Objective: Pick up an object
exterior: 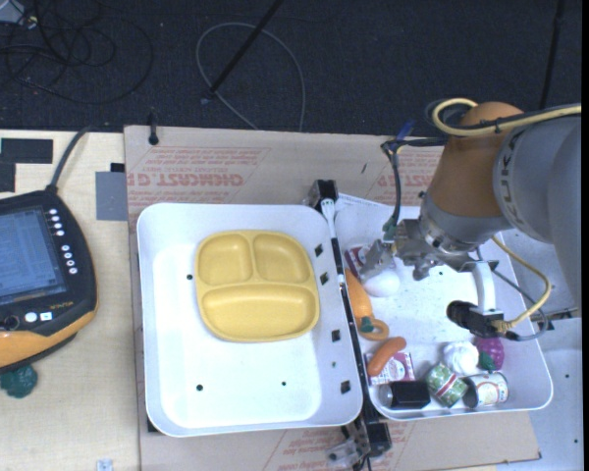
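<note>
My gripper [395, 259] hangs low over the upper left part of the right bin [530, 263], below the grey and orange wrist. A white egg-shaped object [383, 284] lies just under and in front of it, touching or nearly touching it. An orange carrot-like piece [359, 302] lies against the bin's left wall beside the egg. Another orange piece [385, 354] sits lower down. I see nothing lifted by the gripper.
The left bin [167, 361] holds a yellow divided plate [257, 285]. Along the right bin's front edge lie a black block [409, 393], two small cans [450, 386] [490, 391], a white lump [460, 358] and a purple item [490, 349]. A teach pendant [29, 263] rests far left.
</note>
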